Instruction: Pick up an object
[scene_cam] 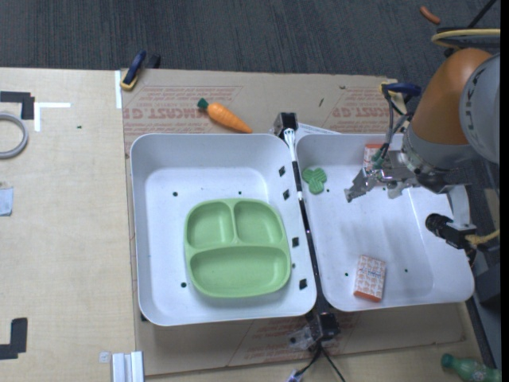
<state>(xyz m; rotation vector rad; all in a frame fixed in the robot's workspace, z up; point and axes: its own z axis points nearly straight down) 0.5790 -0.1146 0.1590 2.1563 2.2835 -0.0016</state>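
My gripper hangs over the upper middle of the right bin, reaching in from the right under the grey and orange arm. Its fingers look empty. A small green leafy toy lies just left of the gripper, near the bin's left wall. A small orange-and-white box lies flat near the bin's front edge. Another red-and-white packet stands at the back of the bin, partly hidden by the wrist.
The left bin holds a green three-compartment plate. A toy carrot lies on the cardboard behind the bins. A blue clip sits at the cardboard's far left corner. A green bottle lies at the lower right.
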